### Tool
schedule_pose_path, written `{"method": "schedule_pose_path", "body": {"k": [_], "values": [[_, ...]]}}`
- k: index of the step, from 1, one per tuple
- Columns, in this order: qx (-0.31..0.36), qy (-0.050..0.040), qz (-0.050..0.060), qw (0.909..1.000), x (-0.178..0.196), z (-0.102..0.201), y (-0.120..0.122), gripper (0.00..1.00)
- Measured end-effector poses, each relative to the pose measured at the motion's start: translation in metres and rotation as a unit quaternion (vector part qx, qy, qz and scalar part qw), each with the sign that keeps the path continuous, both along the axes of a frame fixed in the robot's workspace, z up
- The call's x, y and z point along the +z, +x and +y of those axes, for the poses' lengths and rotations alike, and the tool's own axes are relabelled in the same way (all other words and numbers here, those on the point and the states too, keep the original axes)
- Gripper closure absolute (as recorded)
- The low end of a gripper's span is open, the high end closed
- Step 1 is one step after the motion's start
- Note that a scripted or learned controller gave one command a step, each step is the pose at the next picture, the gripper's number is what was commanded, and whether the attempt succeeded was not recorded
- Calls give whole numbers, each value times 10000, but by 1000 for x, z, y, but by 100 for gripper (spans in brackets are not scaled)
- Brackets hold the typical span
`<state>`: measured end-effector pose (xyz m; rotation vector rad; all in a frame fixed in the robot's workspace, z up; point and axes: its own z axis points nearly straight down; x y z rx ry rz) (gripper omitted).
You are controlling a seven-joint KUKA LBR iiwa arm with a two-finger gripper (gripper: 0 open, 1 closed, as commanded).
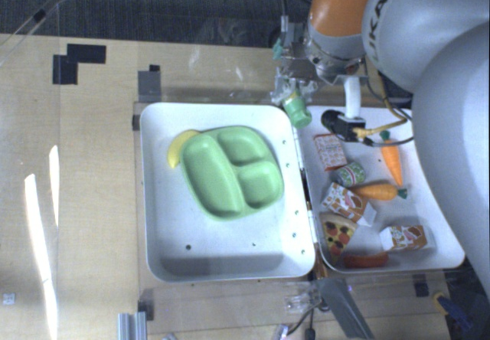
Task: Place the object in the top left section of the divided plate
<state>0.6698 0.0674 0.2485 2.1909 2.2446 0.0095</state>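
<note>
Lighting was bright and even; shadows soft. Glare streaks lay on the counter point(46, 201) at left. Image was slightly soft, the arm point(429, 32) blurred.

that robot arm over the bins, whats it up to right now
The grey and orange arm reaches in from the right, and its hand hangs at the top edge between the two bins with a small green object in its fingers. The green divided plate lies in the left bin with a yellow item tucked under its left edge. The right bin holds carrots, small packets and other toy food. Nothing lies in the plate's sections yet.
</note>
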Motion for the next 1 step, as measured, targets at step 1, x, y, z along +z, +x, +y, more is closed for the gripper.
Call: {"method": "schedule_pose_path", "body": {"k": [1], "values": [[0, -3, 1, 10000, 0, 0, 0, 0]]}}
